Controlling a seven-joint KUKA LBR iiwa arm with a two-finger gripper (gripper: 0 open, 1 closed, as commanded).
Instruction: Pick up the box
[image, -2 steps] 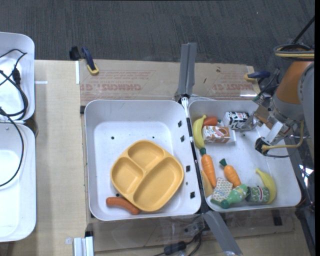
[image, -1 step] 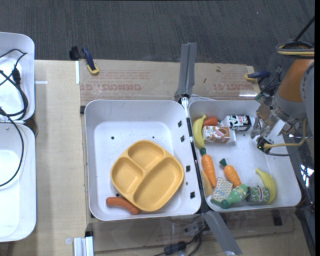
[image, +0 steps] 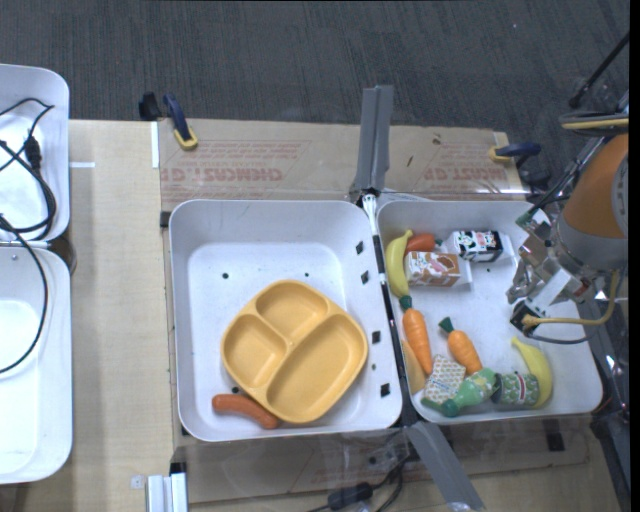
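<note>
Against the far wall of the right bin (image: 590, 400), the box (image: 436, 269) lies untouched beside a banana (image: 397, 262). Well apart, the gripper (image: 532, 300) hangs over bare floor; its grip state cannot be told. Approach, grasp and lift all remain.

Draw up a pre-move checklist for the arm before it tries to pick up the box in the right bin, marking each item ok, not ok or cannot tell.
1. Box in view, in the right bin: ok.
2. Box top uncovered: ok.
3. Room beside the box: not ok; a banana and a cow-print carton crowd it.
4. Gripper over the box: not ok; it sits to the camera's right.
5. Fingers open: cannot tell.
</note>
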